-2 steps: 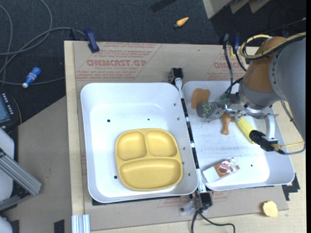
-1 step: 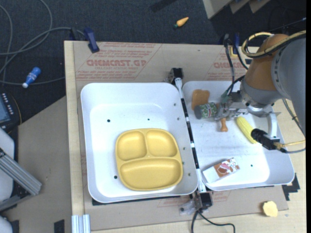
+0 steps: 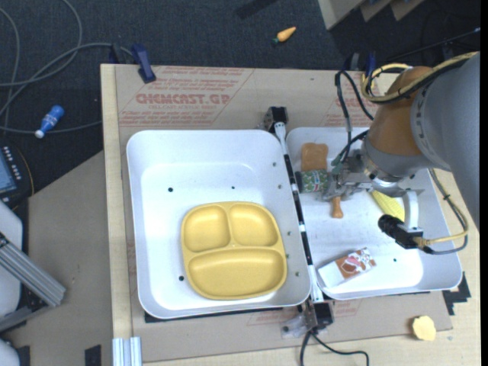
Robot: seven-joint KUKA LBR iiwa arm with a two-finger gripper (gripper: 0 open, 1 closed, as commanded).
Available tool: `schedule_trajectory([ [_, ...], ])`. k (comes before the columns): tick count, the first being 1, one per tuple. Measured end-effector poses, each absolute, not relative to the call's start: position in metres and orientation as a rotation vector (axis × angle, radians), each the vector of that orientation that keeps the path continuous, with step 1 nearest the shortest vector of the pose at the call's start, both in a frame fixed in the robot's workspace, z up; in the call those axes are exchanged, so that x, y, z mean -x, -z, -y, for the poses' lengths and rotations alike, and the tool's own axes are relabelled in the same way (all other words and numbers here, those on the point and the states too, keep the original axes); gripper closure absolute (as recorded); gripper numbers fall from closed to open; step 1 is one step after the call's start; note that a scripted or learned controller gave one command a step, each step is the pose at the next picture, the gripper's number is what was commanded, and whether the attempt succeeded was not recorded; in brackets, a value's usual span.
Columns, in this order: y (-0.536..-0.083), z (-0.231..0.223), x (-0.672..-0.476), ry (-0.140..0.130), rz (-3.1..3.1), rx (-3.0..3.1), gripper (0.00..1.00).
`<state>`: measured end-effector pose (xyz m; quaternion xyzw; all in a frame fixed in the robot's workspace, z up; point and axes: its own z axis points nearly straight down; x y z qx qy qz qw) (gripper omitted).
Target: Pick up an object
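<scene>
Pincer down in the right bin, nothing lifted yet.

From where I stand the arm hangs low over the right bin, and I cannot tell whether the pincer is spread or pressed together; the wrist hides it. Nothing shows between its tips, so I judge the pick not yet done: the grasp and the lift are left. A small green packet lies just beside the pincer toward the left bin, a brown block just beyond that, a little orange piece right under it, a yellow thing close on its other side. The red-and-white packet lies well apart, toward the near rim.
</scene>
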<state>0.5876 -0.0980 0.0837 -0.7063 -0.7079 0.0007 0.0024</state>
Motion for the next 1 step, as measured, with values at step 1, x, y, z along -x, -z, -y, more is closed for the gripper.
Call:
schedule_trajectory([
  [1,-0.1919,0.0071,-0.5912,0.017,2.237,2.216,1.0],
])
